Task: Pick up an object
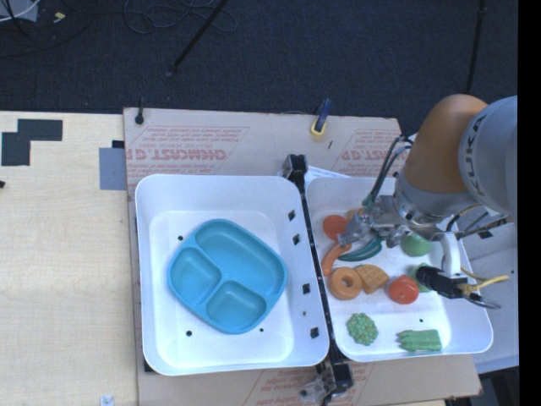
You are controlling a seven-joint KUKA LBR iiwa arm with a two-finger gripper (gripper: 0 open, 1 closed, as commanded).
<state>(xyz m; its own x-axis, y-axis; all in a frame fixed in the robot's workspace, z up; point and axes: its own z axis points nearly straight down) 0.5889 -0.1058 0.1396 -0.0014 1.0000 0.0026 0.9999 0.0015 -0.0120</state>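
So in the camera view the arm comes in from the right and the gripper (365, 229) is down low in the right bin (473, 341), right over the crowded upper-left bunch of toy food. Honestly can't tell from this angle whether it's spread or pinched, or whether it has anything.

Closest candidate looks like the dark green curved piece (365, 249), just below the gripper, lying touching or overlapping an orange curved piece (330, 259). A red tomato-ish piece (335, 225) sits just to the gripper's left.

What could go wrong: that spot is packed, so a close could catch two items at once, or just nudge the green piece sideways into the bin wall. The green thing looks thin, smooth and curved, so it could easily squirt out of a pinch.

Rest of the bin: an orange donut (345, 282) touching a tan bread-like chunk (372, 277), a red ball (403, 290), a broccoli (363, 328) and a green flat piece (420, 340) near the front. The left bin (161, 201) holds a blue divided plate (226, 275), well apart from all this, on the worktop (59, 269).
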